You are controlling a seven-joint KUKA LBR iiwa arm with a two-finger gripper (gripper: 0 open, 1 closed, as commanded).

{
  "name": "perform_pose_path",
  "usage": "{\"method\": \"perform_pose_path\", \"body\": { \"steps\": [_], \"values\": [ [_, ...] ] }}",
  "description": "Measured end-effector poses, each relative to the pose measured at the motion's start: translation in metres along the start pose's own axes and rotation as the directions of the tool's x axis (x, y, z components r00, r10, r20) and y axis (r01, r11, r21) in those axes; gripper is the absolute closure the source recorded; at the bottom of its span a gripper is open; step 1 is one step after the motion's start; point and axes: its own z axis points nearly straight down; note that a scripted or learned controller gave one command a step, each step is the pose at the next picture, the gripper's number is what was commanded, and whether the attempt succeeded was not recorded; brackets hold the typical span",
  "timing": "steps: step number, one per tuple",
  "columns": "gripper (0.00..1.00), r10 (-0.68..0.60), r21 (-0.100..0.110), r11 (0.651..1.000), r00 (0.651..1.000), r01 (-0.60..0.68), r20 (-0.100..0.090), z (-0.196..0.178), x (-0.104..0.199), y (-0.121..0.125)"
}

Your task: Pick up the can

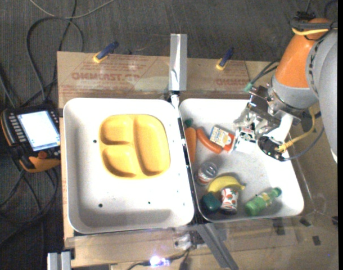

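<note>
The can [207, 172], silver-topped with a reddish label, stands upright; fingers' [246, 129] state unclear.

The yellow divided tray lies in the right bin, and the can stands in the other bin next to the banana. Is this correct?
No. The camera view shows the yellow divided tray in the left bin. The can stands in the right bin, next to the banana.

The gripper [246, 129] is hovering over the right bin [292, 198]. The can [207, 172] is lying below-left of it, the carton [222, 137] apparently just beside it.
</note>
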Motion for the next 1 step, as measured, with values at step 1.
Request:
{"method": "perform_pose_path", "body": {
  "steps": [1],
  "values": [
    [1.0, 0.067, 0.0, 0.998, 0.998, -0.067, 0.0, -0.0293, 0.0052, -0.0884]
  ]
}}
